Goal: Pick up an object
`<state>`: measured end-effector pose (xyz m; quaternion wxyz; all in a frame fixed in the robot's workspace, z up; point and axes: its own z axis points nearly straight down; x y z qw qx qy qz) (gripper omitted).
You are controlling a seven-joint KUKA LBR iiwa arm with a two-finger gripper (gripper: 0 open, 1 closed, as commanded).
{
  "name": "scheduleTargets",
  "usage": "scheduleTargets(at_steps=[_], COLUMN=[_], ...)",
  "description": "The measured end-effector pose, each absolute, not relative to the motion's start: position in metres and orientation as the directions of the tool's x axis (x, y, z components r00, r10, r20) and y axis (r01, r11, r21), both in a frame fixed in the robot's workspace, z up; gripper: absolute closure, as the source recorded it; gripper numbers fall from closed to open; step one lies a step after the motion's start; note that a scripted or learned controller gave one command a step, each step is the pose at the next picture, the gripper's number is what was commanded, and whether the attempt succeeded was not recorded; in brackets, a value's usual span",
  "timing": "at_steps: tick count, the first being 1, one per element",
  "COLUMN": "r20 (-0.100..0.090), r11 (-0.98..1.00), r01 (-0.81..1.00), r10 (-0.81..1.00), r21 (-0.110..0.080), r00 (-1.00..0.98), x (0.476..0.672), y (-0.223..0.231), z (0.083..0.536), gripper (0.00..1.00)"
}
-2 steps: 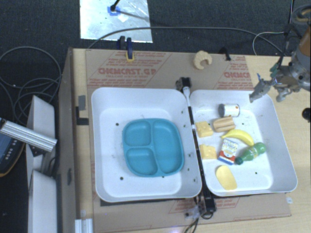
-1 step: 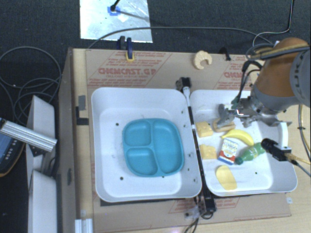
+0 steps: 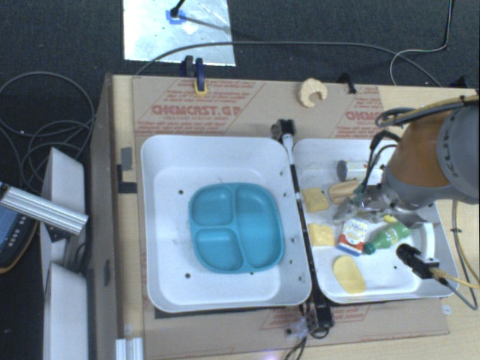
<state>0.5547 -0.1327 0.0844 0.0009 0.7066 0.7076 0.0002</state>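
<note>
The gripper (image 3: 358,201) hangs low over the right bin (image 3: 375,289), above the clutter near its middle, and whether it is parted, closed or on anything I cannot tell, since the wrist and orange band hide it. Just beside it lie a small red-and-white carton (image 3: 351,236) and a green bottle (image 3: 387,237), with yellow toy food pieces (image 3: 349,274) nearer and to the left; all look light and stiff, the bottle probably slick and best taken across its body. The left bin (image 3: 161,276) holds a blue divided plate (image 3: 235,226).
</note>
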Motion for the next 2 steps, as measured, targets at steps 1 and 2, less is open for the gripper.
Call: scheduleTargets(at_steps=[1, 2], r20=[0.0, 0.0], r11=[0.001, 0.001], r01=[1.0, 1.0], r10=[1.0, 1.0], r21=[0.001, 0.004], r00=[-0.001, -0.001], x=[0.515, 0.516], y=[-0.114, -0.114], z=[0.084, 0.095], gripper=[0.0, 1.0])
